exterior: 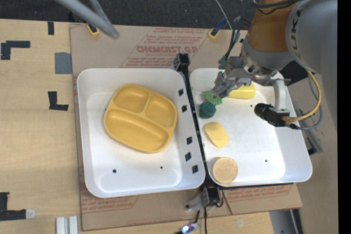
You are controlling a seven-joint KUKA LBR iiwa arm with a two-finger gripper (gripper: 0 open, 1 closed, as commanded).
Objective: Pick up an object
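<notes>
Gripper: the gripper point(224, 85) hangs low over the far left part of the right bin point(285, 167), under the grey arm point(307, 24) with its orange band. From where I stand I cannot tell how it is set, because the metal parts merge together.
Green object: a small light green piece point(213, 98) lies just under the tip of the gripper, maybe touching it, though this is hard to judge from here.
Dark green object: a round dark green thing point(207, 110) sits just beside the light green one, on the near side, close to the divider between the bins.
Yellow block: a pale yellow block point(243, 92) lies on the right of the gripper, very near to it.
Yellow oval: a soft yellow oval piece point(216, 134) lies nearer to me, apart from the gripper.
Round disc: a tan disc point(225, 170) rests at the near left corner of the right bin.
Left bin: the left bin point(93, 172) carries a yellow divided plate point(141, 117), well apart from the gripper.
</notes>
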